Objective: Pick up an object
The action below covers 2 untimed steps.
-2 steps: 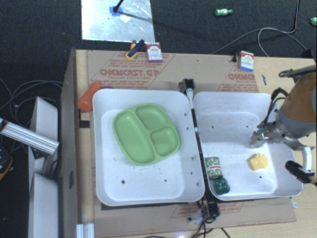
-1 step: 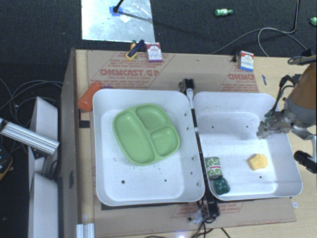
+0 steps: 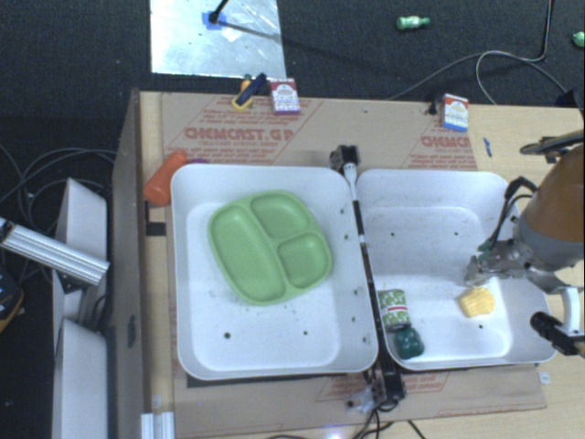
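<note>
One small yellow lumpy object in right bin; end effector just above, grip unclear.

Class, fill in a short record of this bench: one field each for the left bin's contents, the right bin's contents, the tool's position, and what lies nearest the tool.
left bin: green divided plate
right bin: yellow object, patterned can, dark green object
tool position: over the right bin, near its right side
nearest to tool: yellow object, just below it in the view

The bench bears two white bins side by side.
</note>
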Each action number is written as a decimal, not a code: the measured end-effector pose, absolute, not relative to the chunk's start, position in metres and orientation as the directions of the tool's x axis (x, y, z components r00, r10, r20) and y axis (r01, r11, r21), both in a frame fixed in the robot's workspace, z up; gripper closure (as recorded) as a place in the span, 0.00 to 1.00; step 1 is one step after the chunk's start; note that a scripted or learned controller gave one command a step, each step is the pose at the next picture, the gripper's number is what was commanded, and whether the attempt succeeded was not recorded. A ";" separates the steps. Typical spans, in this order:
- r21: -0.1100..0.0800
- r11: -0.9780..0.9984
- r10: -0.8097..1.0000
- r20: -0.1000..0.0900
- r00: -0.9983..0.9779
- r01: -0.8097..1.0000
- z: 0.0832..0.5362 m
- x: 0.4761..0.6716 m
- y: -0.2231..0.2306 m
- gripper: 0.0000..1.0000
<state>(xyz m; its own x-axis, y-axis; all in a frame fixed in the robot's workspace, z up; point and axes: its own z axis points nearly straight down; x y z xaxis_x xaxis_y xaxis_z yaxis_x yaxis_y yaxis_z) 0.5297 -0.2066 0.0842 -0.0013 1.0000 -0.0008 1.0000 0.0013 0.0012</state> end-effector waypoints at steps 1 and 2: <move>0.001 0.001 1.000 0.000 -0.001 1.000 0.084 0.513 -0.206 0.00; 0.001 0.001 1.000 0.000 -0.001 1.000 0.084 0.487 -0.186 0.00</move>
<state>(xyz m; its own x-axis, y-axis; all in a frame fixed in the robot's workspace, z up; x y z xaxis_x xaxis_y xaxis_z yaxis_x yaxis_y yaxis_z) 0.4866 -0.1863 0.0842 -0.0011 1.0000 0.0000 1.0000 0.0011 0.0008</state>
